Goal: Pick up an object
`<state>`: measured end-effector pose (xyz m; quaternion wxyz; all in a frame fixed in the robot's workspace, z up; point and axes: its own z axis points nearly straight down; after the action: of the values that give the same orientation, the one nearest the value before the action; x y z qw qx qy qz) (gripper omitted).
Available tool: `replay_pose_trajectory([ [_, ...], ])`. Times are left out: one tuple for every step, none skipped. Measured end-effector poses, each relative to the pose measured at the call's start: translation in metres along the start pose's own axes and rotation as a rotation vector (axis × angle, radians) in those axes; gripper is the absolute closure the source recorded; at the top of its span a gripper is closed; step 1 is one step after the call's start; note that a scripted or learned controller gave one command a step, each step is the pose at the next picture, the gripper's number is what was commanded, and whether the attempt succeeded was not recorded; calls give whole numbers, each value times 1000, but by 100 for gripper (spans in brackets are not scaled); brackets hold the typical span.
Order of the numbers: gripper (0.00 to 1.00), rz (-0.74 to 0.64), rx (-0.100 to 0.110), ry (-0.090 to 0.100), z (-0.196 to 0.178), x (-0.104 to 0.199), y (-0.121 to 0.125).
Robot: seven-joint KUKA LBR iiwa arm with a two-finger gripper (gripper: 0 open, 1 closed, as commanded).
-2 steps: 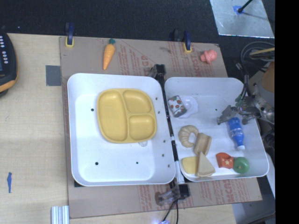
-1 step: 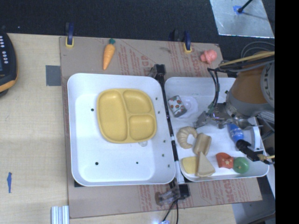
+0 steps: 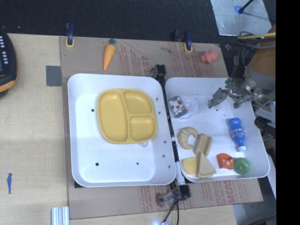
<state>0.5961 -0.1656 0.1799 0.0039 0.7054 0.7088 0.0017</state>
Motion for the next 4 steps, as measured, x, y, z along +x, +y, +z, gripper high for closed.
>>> replay_pose_trajectory([
  [0,6,13,3,16,-49,-29],
  [0,-2,13,4,63,-44,-5],
  [0,0,14,3,89,-46,-26],
  [0,1,1,0,-24,-47,-18],
])
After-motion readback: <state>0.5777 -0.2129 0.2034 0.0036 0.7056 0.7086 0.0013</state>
